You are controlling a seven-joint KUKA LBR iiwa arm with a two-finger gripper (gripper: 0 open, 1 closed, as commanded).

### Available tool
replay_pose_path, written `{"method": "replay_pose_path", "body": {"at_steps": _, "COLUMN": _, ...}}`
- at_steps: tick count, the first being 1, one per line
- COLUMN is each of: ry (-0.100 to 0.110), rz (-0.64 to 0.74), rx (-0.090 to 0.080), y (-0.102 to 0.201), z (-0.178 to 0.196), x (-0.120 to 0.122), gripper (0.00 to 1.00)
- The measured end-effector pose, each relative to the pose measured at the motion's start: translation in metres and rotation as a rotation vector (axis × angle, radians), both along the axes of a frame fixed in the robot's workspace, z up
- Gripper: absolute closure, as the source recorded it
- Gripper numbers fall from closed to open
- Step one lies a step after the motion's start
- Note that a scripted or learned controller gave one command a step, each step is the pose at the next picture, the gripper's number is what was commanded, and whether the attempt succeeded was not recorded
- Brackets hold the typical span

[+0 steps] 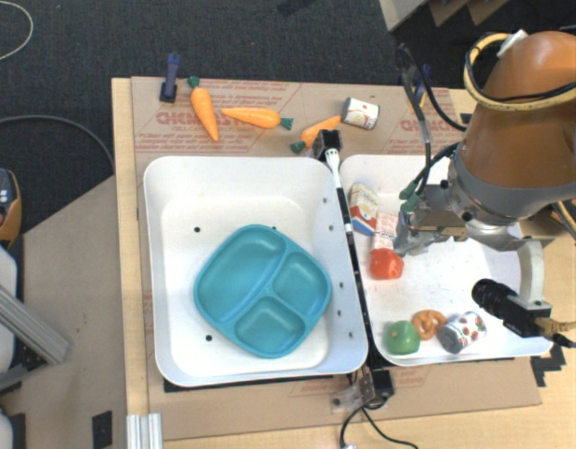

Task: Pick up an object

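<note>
I see gripper (403, 241) just above red tomato (386, 265) in right bin (512, 349); tomato roundish, no clear long axis. Can't tell gripper state.

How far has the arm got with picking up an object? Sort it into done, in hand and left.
Done: the claw is down in the right bin, just above the red toy. In hand: closing in on that toy, though no grasp is visible. Left: gripping and lifting it.
</note>
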State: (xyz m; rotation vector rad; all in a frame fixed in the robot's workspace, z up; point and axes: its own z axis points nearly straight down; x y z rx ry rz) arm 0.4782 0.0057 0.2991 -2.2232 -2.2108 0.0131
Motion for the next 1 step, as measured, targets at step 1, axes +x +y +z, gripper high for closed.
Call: {"method": "replay_pose_path", "body": {"at_steps": 1, "ry": -0.022, "rz": 0.019, "rx": 0.007, "y": 0.108, "z": 0.0976, "x": 0.0017, "gripper": 1.0}}
